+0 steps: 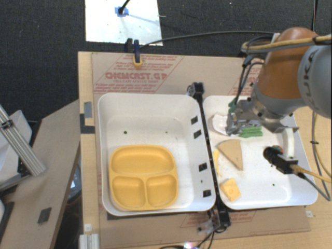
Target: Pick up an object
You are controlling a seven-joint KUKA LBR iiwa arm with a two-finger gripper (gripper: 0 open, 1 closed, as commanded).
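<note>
**Yellow tray up front, gripper low in the right bin**

Yellow divided tray (144, 176) lies flat in the near half of the left bin (150, 119), its three compartments facing up. Across the shared rim, in the right bin (264, 185), a small yellow block (230, 189) sits near the front edge, close to the divider. Just behind it lies a tan wedge (232, 152), its point toward the far side. The two are close but apart.

Farther back, the gripper (236, 126) hangs low over the right bin's far left part, at the end of the arm (288, 66) that comes in from the right. A green piece (252, 132) lies just beside it, on the arm's side, and a white scrap (219, 122) lies just beside it, toward the divider. Whether either touches the gripper cannot be told. Whether the gripper is wide or narrow cannot be told either, and nothing is seen held in it. Both bins rest on a brown board (140, 71) that covers the bench
</note>
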